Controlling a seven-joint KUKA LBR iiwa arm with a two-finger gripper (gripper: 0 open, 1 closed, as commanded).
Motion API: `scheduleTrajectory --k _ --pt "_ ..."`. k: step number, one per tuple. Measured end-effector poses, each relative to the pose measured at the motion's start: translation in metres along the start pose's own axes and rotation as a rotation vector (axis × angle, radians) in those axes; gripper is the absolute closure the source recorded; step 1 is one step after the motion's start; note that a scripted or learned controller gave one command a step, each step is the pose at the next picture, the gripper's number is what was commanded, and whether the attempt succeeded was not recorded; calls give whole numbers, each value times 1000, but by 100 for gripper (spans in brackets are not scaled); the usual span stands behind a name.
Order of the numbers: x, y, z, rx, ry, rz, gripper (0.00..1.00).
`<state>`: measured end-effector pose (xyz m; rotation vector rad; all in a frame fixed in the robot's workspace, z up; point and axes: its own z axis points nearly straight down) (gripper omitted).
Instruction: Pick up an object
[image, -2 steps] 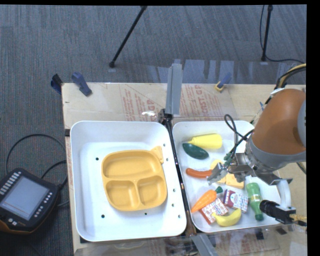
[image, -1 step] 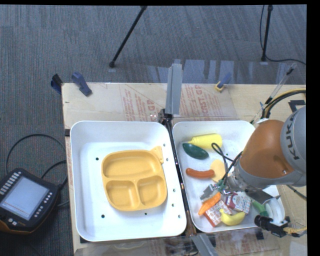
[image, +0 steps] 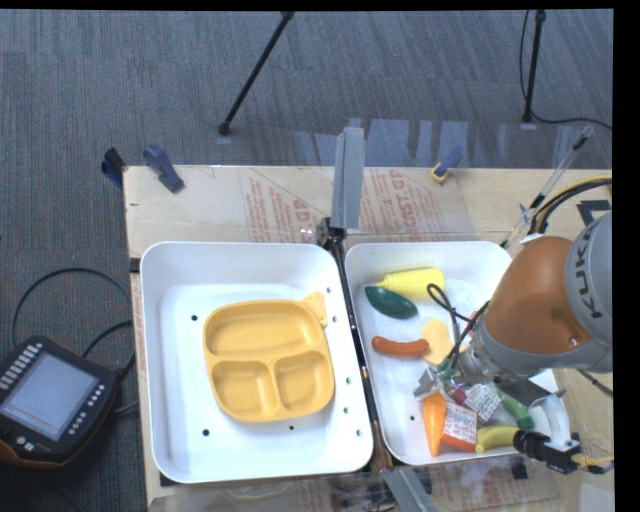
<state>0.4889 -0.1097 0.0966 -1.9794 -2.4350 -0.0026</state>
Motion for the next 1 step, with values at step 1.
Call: scheduleTrajectory --k 1 --pt "24 83 -94 -9 -4 6 100"
